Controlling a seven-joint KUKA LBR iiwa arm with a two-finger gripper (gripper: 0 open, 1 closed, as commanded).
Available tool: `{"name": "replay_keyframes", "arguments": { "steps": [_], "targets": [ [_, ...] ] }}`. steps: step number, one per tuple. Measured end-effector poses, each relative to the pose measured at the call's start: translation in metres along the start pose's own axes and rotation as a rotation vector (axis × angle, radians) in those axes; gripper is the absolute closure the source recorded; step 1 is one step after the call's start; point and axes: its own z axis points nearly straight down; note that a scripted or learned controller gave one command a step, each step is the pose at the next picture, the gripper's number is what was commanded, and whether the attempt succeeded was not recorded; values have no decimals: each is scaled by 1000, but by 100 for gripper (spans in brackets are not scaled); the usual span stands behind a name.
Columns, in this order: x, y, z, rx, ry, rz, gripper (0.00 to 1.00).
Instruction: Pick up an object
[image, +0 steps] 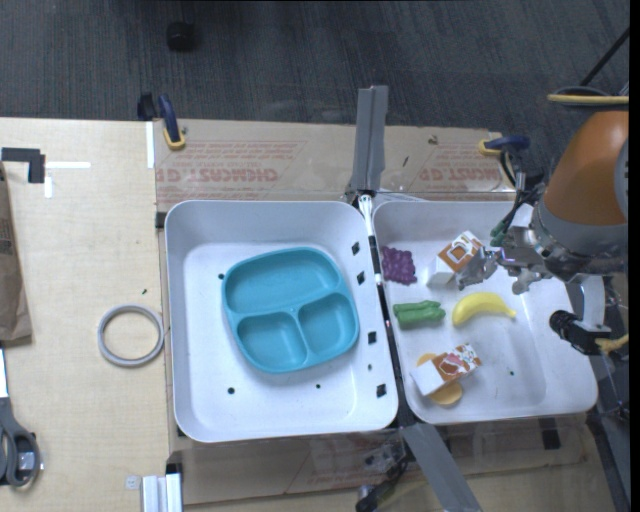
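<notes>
Yellow banana (484, 308) sits loose in the right bin (560, 395), gripper (503, 262) just above it at the far right, grip unreadable, so we count nothing picked yet.

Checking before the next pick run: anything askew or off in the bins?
Mostly fine. The blue divided plate sits rotated in the left bin, not square to its walls. In the right bin, two small cartons lie tipped among the banana, grapes and green vegetable. No spills.
</notes>
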Motion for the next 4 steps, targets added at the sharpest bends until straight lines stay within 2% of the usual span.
{"name": "replay_keyframes", "arguments": {
  "steps": [1,2,3,4],
  "targets": [
    [9,1,46,-4,0,97,0],
    [-11,28,39,-2,-1,-37,0],
    [-37,-16,68,1,1,-41,0],
    [-37,-16,59,2,1,-37,100]
  ]
}}
